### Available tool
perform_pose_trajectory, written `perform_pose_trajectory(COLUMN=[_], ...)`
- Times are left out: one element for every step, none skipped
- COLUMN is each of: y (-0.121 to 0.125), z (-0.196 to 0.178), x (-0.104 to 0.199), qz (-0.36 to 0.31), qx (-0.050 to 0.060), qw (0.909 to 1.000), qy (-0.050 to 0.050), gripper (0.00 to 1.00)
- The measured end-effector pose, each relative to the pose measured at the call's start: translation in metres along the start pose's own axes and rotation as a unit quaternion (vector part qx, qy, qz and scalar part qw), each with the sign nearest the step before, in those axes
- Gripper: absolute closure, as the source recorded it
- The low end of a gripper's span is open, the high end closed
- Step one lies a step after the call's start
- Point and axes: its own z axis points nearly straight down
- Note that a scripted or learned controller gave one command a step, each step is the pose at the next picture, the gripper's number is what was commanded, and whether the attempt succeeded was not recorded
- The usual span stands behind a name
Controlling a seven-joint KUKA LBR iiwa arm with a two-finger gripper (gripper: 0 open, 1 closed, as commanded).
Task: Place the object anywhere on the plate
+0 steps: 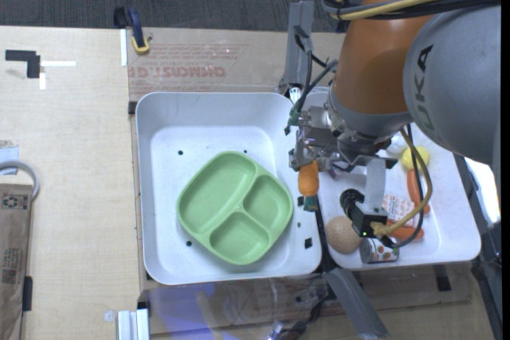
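The green three-compartment plate (233, 208) lies in the left white bin (151, 171), with nothing on it. My gripper (308, 163) hangs over the rim between the two bins, just right of the plate's right edge. It is shut on a small orange object (308, 181), carrot-like, which sticks down from between the fingers. The big grey and orange wrist hides much of the right bin behind it.
In the right bin (454, 251) lie a beige round object (343, 235), a yellow item (415, 158), an orange-red piece (413, 189) and a small can (379, 252). A brown bag (14, 251) sits at the far left of the bench.
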Motion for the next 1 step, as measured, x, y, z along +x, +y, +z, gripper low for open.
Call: perform_pose_trajectory(y=[0.0], z=[0.0001], x=[0.0], qz=[0.0], qx=[0.0], qw=[1.0], qy=[0.0], gripper=[0.0])
